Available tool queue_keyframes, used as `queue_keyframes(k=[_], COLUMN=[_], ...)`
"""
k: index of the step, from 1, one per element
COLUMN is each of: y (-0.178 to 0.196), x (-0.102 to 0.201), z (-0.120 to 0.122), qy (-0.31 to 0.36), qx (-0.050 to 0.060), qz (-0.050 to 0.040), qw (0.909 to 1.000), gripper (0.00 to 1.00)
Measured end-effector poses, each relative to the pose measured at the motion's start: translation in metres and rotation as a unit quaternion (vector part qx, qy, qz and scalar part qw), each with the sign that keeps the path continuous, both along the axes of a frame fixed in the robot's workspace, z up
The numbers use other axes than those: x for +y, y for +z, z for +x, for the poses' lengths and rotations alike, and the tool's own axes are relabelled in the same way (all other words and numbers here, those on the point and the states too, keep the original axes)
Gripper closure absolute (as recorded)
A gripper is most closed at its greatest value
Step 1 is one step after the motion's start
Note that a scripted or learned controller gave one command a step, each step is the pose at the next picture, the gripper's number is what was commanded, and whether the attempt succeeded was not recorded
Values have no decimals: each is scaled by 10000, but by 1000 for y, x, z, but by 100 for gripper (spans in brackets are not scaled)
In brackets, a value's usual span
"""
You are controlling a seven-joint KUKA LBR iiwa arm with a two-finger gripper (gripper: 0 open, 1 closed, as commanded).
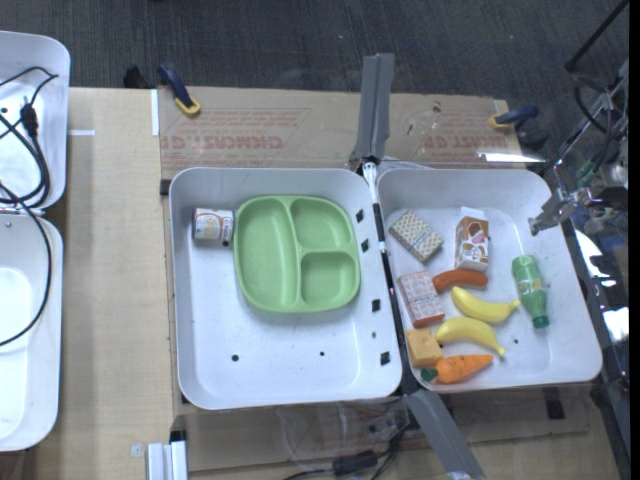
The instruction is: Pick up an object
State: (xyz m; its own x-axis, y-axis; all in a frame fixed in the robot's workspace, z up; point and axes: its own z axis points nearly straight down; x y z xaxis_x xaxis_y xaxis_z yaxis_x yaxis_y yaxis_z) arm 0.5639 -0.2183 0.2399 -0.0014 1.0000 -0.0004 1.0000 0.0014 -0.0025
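Note:
The right bin [570, 358] holds several toy foods. A patterned box [415, 235] and a juice carton [472, 243] lie toward its back. A green bottle [530, 289] lies near the right wall. Two bananas [485, 308] [470, 335] lie in the middle, with a small orange sausage [460, 280] just behind them. A reddish box [420, 298], a yellow block [424, 346] and a carrot [460, 368] sit along the left and front. In the left bin [290, 368] are a green divided plate [297, 253] and a small can [212, 226] on its side.
A grey divider bar [375, 98] runs back from the seam between the bins. Cardboard [270, 128] with clamps lies behind them. Metal brackets and cables [590, 188] crowd the right bin's far right edge. White trays [30, 268] with black cables stand at the left.

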Motion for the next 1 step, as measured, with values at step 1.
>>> queue_keyframes(k=[1], y=[-131], x=[3], z=[12], qy=[105], qx=[-39], qz=[24], qw=[9999], gripper=[0])
